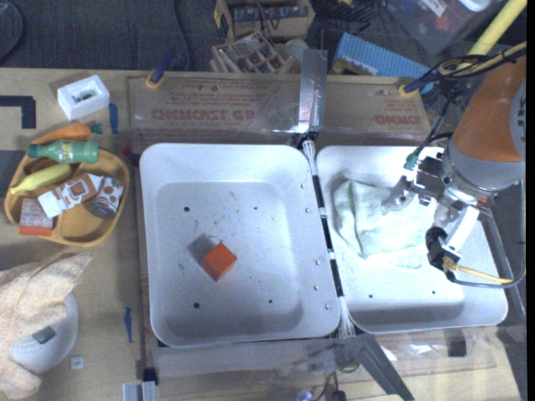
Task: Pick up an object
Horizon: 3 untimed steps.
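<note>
Because the arm comes in from the right and its wrist hardware sits over the right bin (493, 307), the working end is hard to read from above. The gripper (399, 197) appears at the right edge of a crumpled pale cloth (368, 220) that lies in the left half of that bin, bunched against the divider. Whether it has closed on the fabric, and how wide it stands, cannot be told: the dark parts there blur into the folds. Nothing is seen lifted clear of the bin floor.

Other candidate: an orange block (221, 261) with a grey face, alone on the floor of the left bin (159, 224), near centre, well apart from the arm.

Risks, as judged from this frame:
- Cloth is limp. A pinch on a single fold may slip out on the lift, or only one layer rises and the rest drags.
- Cloth lies close to the bin wall and divider; a descent too far left could strike the rim.
- White cloth on white bin gives poor contrast, so a grasp point chosen by program may land on bare floor.
- The yellow cable (476, 276) near the wrist hangs low over the bin; it could snag fabric during withdrawal.

A yellow bowl (92, 232) of toy food sits far left, off the bins, not in play.
</note>
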Motion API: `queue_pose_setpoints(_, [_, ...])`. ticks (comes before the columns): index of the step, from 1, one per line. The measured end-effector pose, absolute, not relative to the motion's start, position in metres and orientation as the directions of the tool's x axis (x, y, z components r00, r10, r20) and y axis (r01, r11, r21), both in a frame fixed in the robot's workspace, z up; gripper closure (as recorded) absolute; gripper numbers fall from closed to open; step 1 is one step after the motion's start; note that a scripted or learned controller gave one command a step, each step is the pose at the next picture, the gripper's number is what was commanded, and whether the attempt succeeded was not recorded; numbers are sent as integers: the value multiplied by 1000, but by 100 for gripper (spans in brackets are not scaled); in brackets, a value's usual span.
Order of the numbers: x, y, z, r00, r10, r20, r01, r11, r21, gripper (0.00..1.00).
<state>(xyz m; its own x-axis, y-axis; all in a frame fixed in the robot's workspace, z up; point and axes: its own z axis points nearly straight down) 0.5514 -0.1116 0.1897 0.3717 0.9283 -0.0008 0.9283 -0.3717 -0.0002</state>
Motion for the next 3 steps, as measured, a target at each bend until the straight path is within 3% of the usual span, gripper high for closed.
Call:
queue_pose_setpoints(1, [537,-89,222,181,984,-1,984,-181,2,0])
queue_pose_setpoints(2, [479,-97,247,76,997,1,997,-76,-3,0])
queue_pose_setpoints(3, [559,-120,229,126,992,-1,992,-126,2,0])
